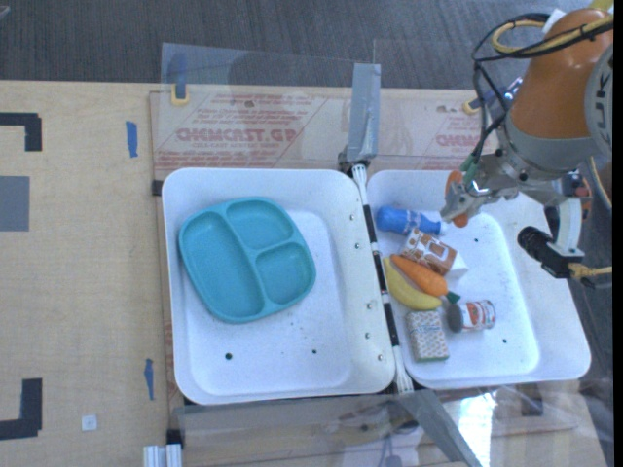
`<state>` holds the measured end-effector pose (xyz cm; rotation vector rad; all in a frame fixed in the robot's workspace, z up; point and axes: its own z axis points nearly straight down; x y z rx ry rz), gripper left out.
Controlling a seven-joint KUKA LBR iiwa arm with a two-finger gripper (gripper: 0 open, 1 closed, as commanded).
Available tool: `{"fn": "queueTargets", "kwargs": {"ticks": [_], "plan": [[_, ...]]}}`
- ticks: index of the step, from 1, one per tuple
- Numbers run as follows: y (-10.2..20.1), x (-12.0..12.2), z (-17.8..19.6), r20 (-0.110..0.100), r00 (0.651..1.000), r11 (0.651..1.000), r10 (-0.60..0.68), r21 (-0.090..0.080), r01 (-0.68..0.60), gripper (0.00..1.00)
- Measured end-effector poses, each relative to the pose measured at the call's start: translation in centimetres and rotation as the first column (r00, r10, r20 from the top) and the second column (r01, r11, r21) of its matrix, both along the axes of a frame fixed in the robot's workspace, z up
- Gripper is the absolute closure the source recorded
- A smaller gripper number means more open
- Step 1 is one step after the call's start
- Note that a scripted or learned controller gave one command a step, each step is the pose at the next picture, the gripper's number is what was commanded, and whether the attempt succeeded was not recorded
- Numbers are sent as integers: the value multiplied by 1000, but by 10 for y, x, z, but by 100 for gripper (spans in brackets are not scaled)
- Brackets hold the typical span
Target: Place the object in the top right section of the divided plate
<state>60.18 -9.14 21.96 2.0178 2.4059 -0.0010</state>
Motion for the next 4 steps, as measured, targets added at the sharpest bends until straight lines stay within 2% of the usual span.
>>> {"fn": "queueTargets", "kwargs": {"ticks": [1, 2, 3, 4], "plan": [[43, -44, 5, -1, 946, 946, 325, 2, -325, 100], [104, -22, -35, -1, 911, 911, 411, 2, -411, 100], [161, -44, -34, -1, 948, 948, 318, 2, -318, 100], [226, -55, -72, -3, 954, 954, 300, 2, -300, 100]]}}
